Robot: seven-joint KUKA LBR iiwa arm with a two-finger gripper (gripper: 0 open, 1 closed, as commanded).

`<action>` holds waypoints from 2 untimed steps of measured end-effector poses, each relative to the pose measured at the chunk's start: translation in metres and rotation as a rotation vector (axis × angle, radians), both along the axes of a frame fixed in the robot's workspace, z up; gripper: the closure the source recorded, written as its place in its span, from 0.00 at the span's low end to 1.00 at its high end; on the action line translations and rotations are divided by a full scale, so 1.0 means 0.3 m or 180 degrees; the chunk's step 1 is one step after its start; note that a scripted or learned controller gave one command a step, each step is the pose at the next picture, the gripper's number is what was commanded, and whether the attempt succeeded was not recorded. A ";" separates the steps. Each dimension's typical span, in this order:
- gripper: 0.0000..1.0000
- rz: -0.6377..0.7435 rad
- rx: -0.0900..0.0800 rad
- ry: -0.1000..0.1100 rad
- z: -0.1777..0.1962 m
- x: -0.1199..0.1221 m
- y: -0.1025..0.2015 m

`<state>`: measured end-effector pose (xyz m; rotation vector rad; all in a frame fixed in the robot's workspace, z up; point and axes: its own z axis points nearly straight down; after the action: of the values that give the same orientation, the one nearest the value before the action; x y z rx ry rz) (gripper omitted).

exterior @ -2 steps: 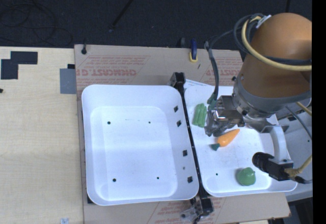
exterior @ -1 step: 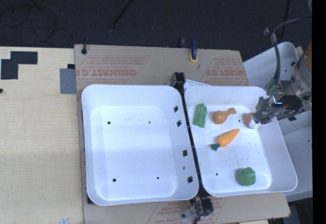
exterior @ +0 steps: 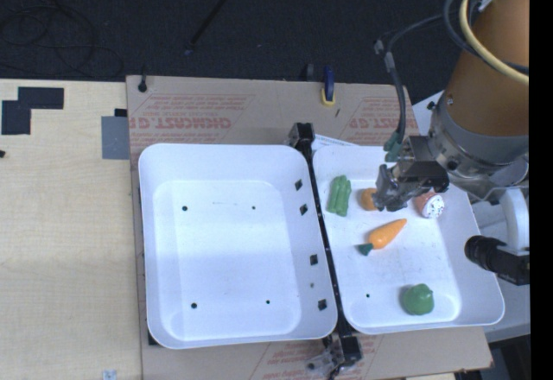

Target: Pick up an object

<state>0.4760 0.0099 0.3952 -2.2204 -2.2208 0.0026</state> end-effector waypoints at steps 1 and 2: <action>1.00 -0.0002 -0.0003 0.0002 0.252 0.000 0.213; 1.00 0.0003 -0.0001 0.0000 0.475 0.034 0.311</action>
<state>0.4862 0.1032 0.5378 -2.2197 -2.2220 0.0031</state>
